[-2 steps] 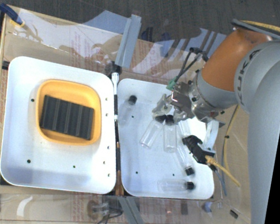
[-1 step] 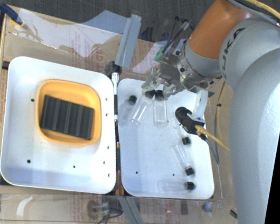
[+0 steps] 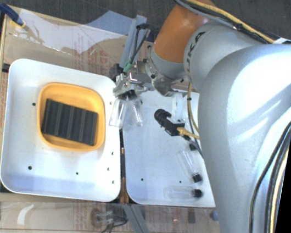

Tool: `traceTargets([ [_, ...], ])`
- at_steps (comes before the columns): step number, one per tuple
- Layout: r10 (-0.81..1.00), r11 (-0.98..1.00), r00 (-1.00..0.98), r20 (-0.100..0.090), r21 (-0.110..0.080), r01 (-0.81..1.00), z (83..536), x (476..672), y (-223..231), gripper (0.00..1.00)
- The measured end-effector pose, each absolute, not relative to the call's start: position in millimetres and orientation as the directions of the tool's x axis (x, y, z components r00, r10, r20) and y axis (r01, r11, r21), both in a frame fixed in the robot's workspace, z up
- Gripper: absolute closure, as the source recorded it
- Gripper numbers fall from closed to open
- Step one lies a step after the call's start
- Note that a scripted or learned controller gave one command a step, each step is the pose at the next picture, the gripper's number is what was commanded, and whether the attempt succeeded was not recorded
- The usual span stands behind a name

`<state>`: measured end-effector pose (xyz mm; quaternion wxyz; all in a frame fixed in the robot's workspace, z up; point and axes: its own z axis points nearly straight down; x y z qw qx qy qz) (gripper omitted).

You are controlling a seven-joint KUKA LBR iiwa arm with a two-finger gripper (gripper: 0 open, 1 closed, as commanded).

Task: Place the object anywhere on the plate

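A yellow plate (image 3: 72,93) with a dark ribbed centre lies in the left bin (image 3: 13,168). Two clear tubes with black caps lie in the right bin (image 3: 152,170), one (image 3: 189,164) near its right wall and one (image 3: 179,192) near its front corner. My gripper (image 3: 126,115) hangs over the ridge between the two bins, near their far edge and just right of the plate. Its two pale fingers (image 3: 116,112) spread apart in a V, open, and I see nothing between them.
The big grey arm (image 3: 243,130) covers the right side of the right bin. Cardboard and a grey metal post (image 3: 132,41) stand behind the bins. Loose metal strips (image 3: 140,226) lie on the bench in front.
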<state>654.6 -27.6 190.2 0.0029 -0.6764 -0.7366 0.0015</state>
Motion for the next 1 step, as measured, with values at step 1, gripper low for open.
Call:
traceTargets([
  [1,0.996,0.086,-0.086,0.002,-0.005,0.996,190.8,654.8,-27.4,0.00],
])
